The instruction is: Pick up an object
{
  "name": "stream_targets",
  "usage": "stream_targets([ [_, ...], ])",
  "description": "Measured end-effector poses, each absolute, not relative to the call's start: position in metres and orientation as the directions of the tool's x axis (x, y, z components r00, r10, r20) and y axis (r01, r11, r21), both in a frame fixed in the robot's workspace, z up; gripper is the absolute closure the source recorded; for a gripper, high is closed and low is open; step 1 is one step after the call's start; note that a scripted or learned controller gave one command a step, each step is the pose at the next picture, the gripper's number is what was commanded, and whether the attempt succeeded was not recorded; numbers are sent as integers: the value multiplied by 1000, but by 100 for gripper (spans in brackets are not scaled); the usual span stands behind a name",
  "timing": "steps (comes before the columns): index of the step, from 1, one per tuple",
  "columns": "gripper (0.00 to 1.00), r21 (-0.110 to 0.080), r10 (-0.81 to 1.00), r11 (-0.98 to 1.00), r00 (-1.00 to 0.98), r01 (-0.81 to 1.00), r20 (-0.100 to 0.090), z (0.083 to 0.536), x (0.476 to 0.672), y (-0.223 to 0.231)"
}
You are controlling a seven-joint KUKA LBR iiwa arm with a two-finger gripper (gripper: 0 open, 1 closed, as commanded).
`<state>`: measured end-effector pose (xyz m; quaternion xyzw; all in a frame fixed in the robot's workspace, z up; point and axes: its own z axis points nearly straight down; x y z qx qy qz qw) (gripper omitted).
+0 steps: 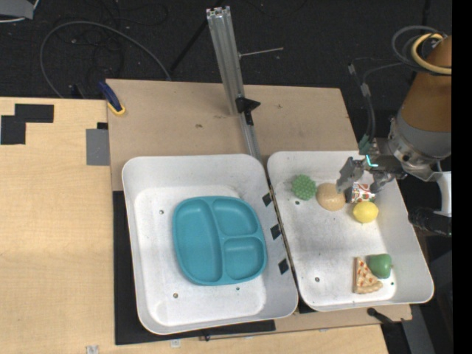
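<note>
My gripper (pixel 361 184) hangs over the far part of the right bin (pixel 335 286), its dark fingers spread apart and open. A small red and white object (pixel 361 193) lies low between the fingertips, and the fingers are not closed on it. A tan round piece (pixel 331 197) sits just left of the gripper, with a green bumpy ball (pixel 303 186) beyond it. A yellow lemon (pixel 365 212) rests right below the gripper. Toward the bin's near right corner lie a pizza slice (pixel 364 278) and a green pepper (pixel 380 265).
The left bin (pixel 147 198) holds a teal divided plate (pixel 219 239). A metal post (pixel 230 65) rises behind the gap between the two bins. Black clips (pixel 274 231) sit along the seam between them. The arm's orange band (pixel 431 87) stands at the right.
</note>
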<state>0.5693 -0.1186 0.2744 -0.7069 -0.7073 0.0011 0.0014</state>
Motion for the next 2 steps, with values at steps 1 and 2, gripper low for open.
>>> stream_targets([
  [1,0,-1,1000,1,-1,1000,0,275,570,-119],
  [2,0,-8,1000,-2,2,1000,1,229,570,-111],
])
